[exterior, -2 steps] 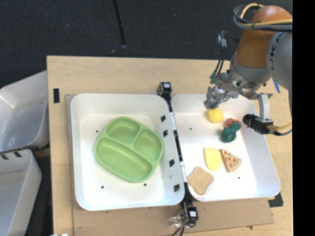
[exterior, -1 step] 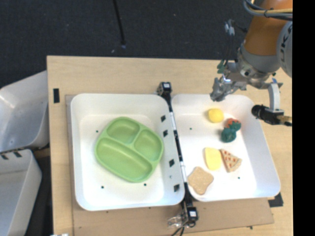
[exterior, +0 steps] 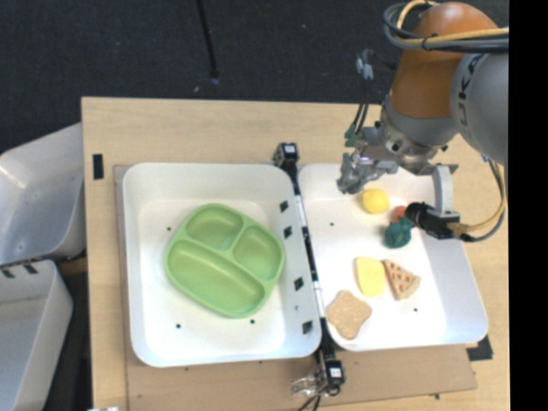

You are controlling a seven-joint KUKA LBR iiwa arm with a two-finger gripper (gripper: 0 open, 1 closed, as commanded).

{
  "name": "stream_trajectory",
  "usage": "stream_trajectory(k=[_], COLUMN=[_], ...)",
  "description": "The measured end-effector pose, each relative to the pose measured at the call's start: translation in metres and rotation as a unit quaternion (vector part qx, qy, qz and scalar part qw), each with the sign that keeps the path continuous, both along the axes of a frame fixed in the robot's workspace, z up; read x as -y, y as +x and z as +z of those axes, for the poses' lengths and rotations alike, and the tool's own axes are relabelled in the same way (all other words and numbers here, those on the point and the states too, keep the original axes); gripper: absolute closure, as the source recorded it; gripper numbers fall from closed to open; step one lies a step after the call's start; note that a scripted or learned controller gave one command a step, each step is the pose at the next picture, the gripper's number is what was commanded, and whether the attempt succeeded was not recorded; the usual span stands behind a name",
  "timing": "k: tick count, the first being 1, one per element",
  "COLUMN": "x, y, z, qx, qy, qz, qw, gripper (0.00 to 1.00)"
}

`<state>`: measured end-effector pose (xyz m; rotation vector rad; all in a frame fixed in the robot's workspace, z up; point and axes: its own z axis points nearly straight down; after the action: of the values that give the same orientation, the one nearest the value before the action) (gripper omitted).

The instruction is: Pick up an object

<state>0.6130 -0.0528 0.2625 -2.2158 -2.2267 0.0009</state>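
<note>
In the right bin (exterior: 445,315) lie a round yellow toy (exterior: 374,200), a teal-and-orange toy (exterior: 398,231), a yellow cheese slab (exterior: 370,276), a pizza slice (exterior: 401,279) and a tan bread slice (exterior: 348,313). My gripper (exterior: 353,179) hangs over the bin's far left part, just up and left of the round yellow toy. Nothing shows between its fingers.
The left bin (exterior: 145,315) holds a green divided tray (exterior: 224,259). A black-clipped divider (exterior: 301,247) separates the two bins. A black cable and connector (exterior: 431,221) trail from the wrist over the right bin's far side. The wooden bench edge (exterior: 103,135) surrounds both.
</note>
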Motion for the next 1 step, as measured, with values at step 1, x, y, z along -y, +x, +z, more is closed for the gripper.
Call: stream_trajectory(k=[1], x=[-0.0541], y=[-0.0243], z=[-0.0099], qx=[0.000], qy=[0.0002], qz=[0.000], qw=[1.0000], gripper=[1.00])
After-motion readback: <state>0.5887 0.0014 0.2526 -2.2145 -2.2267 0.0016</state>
